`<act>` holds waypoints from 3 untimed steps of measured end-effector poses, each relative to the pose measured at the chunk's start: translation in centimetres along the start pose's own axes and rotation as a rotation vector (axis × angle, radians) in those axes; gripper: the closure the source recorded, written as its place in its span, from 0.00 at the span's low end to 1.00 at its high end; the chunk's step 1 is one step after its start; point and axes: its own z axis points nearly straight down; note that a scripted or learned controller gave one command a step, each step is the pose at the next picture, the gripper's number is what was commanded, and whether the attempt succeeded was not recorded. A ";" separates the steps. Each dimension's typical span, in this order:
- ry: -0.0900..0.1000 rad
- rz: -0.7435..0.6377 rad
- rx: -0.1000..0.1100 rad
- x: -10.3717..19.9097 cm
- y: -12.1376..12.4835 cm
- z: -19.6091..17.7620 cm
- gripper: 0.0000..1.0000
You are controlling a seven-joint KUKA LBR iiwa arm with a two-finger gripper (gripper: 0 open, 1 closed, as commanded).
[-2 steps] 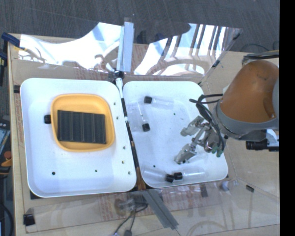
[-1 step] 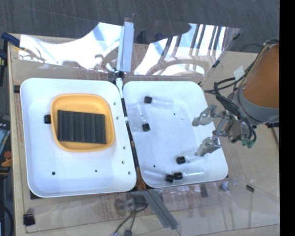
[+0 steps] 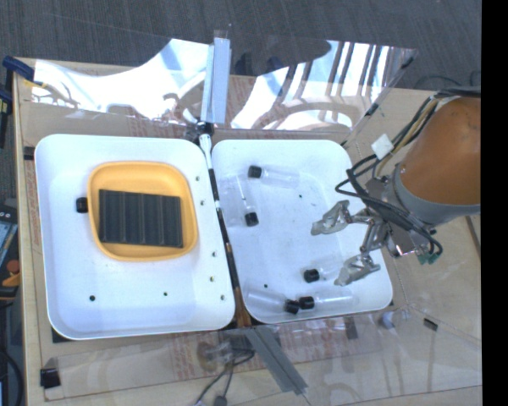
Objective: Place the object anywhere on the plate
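Note:
A yellow plate (image 3: 139, 178) sits in the left bin (image 3: 59, 294), and a dark ridged rectangular block (image 3: 144, 217) lies flat on its middle. In the right bin (image 3: 279, 244) lie several clear tubes with black caps, such as one at the back (image 3: 271, 174), one near the divider (image 3: 247, 208) and one at the front (image 3: 298, 304). My gripper (image 3: 328, 255) hangs over the right side of the right bin, open, with its fingers spread and nothing between them. A black-capped tube (image 3: 311, 274) lies just left of its lower fingertip.
A small black piece (image 3: 82, 204) rests in the left bin beside the plate's left rim. A ridge (image 3: 220, 227) divides the two bins. Cables and the orange wrist band (image 3: 444, 155) stand over the right bin's right edge.

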 end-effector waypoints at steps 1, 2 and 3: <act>0.002 -0.407 -0.002 -3.1 4.6 4.6 0.00; 0.001 -0.779 -0.001 -3.0 5.4 6.6 0.00; 0.003 -1.019 -0.002 -2.8 11.0 4.2 0.00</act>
